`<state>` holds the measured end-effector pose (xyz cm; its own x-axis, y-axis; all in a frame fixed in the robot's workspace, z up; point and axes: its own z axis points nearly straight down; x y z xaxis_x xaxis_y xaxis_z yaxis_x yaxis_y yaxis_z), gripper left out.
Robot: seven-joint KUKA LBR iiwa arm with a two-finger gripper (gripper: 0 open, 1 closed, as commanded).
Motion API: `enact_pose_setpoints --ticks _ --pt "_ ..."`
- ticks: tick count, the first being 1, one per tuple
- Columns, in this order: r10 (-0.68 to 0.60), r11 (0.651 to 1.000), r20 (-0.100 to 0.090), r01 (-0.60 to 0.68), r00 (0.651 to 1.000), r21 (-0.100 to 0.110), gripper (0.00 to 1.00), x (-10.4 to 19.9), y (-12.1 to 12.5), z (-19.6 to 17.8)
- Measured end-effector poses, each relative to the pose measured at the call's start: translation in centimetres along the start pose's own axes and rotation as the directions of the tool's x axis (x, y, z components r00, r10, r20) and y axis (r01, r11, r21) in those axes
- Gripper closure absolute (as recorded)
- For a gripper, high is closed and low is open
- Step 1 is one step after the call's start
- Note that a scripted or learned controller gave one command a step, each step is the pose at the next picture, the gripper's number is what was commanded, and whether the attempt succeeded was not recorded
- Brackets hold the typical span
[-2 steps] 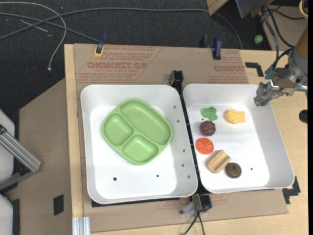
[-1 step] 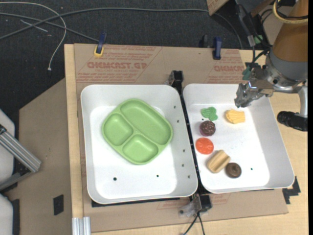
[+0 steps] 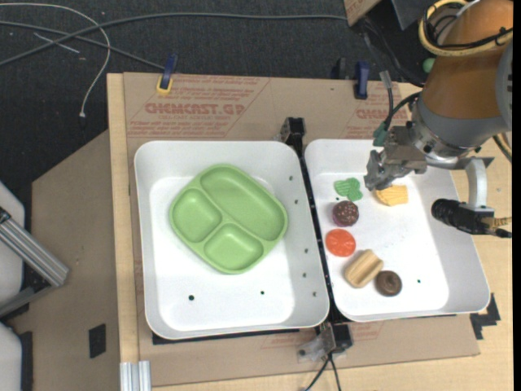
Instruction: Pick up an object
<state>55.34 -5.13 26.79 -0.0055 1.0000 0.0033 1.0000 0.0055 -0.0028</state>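
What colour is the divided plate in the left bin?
Light green, the divided plate, seen in the camera view.

A divided plate point(image 3: 229, 217) lies mid-left bin point(image 3: 155, 292); six food pieces point(image 3: 348, 213) cluster along the right bin's point(image 3: 440, 287) left edge.

A robotics lab or test cell: an industrial arm point(image 3: 468, 72) reaches over a bench point(image 3: 122, 218) topped with a printed board held by blue clamps point(image 3: 168, 72) at its far edge. Loose cables point(image 3: 57, 35) trail across the dark floor, and aluminium framing point(image 3: 28, 247) stands beyond the bench's left edge.
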Motion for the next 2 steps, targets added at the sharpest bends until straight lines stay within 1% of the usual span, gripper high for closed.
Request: enact_pose_setpoints --ticks 1,2 --pt "0.000 1.000 0.000 0.000 1.000 0.002 1.00 4.9 -1.0 2.0" --pt "-0.001 1.000 0.000 0.001 1.000 -0.001 1.00 10.8 -1.0 2.2"
